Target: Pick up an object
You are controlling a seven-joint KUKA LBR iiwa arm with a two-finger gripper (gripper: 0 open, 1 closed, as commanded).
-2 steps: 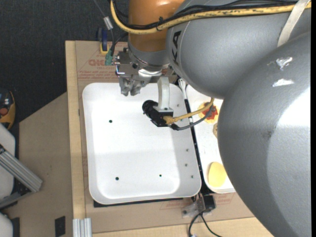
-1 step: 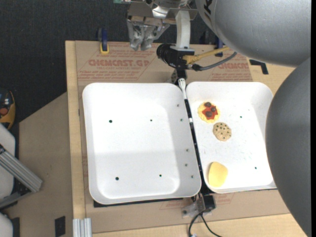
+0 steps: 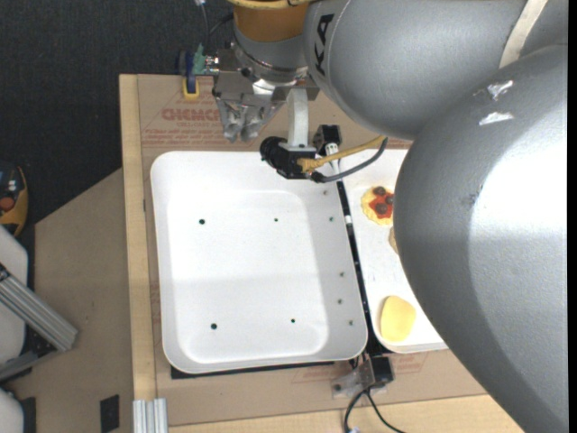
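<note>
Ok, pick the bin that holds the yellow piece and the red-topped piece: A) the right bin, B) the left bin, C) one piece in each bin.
A: the yellow piece and the red-topped piece both lie in the right bin, past the divide from the left bin.

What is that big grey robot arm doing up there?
The grey robot arm reaches in over two white bins. Its end effector hangs above the far edge of the left bin, over the brown bench, and nothing shows between its fingers. The right bin holds a small pizza-like toy with red spots and a pale yellow piece. The arm covers much of that bin.
</note>
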